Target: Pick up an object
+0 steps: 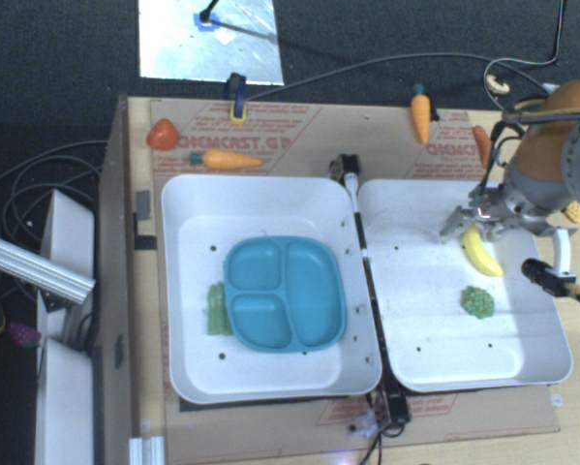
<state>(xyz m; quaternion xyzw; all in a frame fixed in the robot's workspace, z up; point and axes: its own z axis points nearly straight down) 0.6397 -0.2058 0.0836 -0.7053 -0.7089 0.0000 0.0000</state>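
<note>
**Jaws low over one banana**

The jaws (pixel 475 223) hang in the right bin (pixel 415 356), at the upper end of one banana (pixel 482 254); I cannot tell if they are apart or together. Below the jaws, past the banana, lies one green broccoli (pixel 478 302). Far to their left, in the left bin (pixel 188 260), sit one blue plate (pixel 285 294) with three compartments and one green piece (pixel 217 310) touching its left edge. On the bench (pixel 299 124) behind the bins lie three carrots (pixel 231 160) and one tomato (pixel 162 135).
</note>
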